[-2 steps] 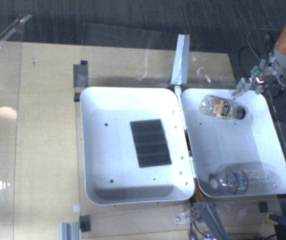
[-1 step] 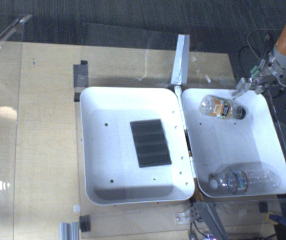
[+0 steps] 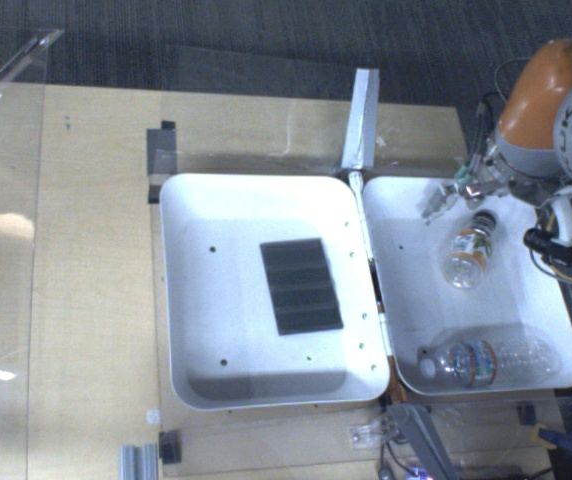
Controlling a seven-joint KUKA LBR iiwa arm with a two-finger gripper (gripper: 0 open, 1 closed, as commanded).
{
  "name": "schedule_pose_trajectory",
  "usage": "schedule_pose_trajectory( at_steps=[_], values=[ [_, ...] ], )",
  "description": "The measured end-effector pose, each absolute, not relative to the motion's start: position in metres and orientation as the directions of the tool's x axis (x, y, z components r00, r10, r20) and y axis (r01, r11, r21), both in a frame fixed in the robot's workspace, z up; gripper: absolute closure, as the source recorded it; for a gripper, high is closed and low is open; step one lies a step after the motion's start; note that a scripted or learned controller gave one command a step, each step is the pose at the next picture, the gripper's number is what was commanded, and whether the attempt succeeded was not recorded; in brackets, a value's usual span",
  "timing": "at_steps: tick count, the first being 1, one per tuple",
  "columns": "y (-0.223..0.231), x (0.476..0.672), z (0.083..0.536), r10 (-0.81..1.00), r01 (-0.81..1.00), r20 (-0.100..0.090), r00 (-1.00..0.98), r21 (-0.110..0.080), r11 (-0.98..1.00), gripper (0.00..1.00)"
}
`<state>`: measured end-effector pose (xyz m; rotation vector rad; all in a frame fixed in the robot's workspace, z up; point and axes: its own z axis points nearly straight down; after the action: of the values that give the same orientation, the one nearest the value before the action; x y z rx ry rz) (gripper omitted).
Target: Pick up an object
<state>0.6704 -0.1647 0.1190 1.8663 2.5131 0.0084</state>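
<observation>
The arm (image 3: 556, 108), grey with an orange band, reaches in from the right over the far part of the right bin (image 3: 406, 228); its gripper (image 3: 463, 190) hangs near the far wall of this bin, and I cannot tell how its tips stand, because they are small and blurred. Just beside the gripper, toward the near side, a small clear plastic bottle (image 3: 467, 251) with an orange label lies in the bin; whether the gripper touches it I cannot tell. A larger clear plastic bottle (image 3: 486, 360) with a blue label lies on its side along the near wall of the same bin; it is well apart from the gripper. In the left bin (image 3: 196, 268) a dark ribbed rectangular block (image 3: 301, 286) lies flat near the middle, a little tilted; both bins stand side by side on the wooden bench (image 3: 76, 268).
</observation>
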Motion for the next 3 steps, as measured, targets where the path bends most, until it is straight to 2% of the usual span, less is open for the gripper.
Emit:
schedule_pose_trajectory(
  at_steps=[1, 2, 3],
  values=[
    [-0.188, 0.615, 0.088, 0.939, 0.939, -0.003, -0.344, 0.01, 0.344, 0.0],
    [-0.188, 0.618, 0.102, 0.94, 0.939, -0.007, -0.342, 0.019, 0.342, 1.0],
    [-0.188, 0.618, 0.102, 0.94, 0.939, -0.007, -0.342, 0.019, 0.342, 0.0]
  ],
)
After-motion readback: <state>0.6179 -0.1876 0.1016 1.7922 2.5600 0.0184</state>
